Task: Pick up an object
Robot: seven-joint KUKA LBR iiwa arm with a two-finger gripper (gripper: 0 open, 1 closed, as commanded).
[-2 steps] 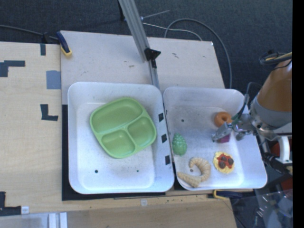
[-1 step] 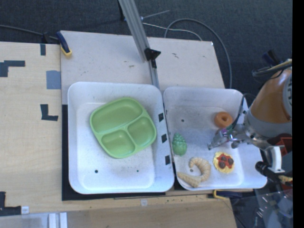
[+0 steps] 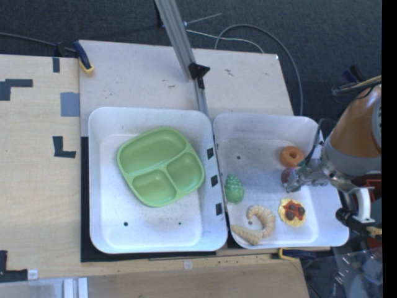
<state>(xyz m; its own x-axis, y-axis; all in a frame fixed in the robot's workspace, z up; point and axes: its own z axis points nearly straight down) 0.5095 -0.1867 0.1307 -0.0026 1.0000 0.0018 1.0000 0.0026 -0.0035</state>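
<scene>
Two white bins, side by side. Left bin (image 3: 102,166): one green divided plate (image 3: 160,166). Right bin (image 3: 260,126): orange doughnut (image 3: 290,156), green toy (image 3: 234,189), tan croissant (image 3: 260,221), small tart with red topping (image 3: 293,212). Gripper (image 3: 293,180) low between doughnut and tart; whether it grasps anything cannot be told.

The scene is evenly and fairly brightly lit from above, with a cool, slightly bluish cast. The two white bins (image 3: 155,120) come close to washing out, while the dark floor (image 3: 322,17) keeps little detail. Shadows are soft and short, lying close under the green divided plate (image 3: 160,165). The picture is low in resolution and mildly soft throughout, small objects smeared.
</scene>
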